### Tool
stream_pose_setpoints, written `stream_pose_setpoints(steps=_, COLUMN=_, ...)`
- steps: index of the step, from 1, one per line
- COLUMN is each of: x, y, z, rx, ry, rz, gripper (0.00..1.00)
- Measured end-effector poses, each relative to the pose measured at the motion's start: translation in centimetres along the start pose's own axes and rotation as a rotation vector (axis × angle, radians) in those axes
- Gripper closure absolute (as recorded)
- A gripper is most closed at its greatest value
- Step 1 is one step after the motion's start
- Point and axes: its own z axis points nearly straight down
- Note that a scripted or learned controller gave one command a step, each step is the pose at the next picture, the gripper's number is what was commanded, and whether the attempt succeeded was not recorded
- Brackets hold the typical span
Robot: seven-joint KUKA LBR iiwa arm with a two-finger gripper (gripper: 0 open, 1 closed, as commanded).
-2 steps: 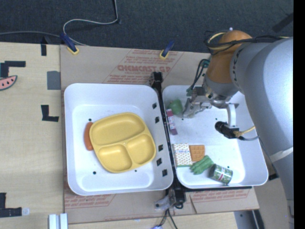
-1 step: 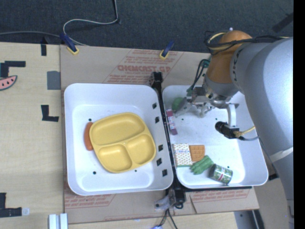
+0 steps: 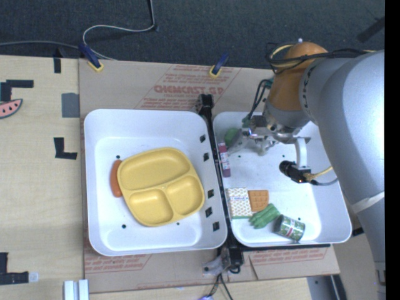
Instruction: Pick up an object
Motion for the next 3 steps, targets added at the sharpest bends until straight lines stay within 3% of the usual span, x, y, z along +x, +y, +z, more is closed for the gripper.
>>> stream_pose_setpoints(steps=1, x=0.03, y=-0.09, z=-0.91, rx=0.003, ry=0.000, rz=-0.001, gripper=1.00)
stream_pose_setpoints(steps=2, x=0.03, y=-0.09, z=-0.91, rx=0.003, ry=0.000, rz=-0.001, gripper=0.00)
stream_pose_setpoints(steps=3, x=0.07, y=-0.14, z=-1.83, rx=0.004, ry=0.001, rz=-0.001, gripper=1.00)
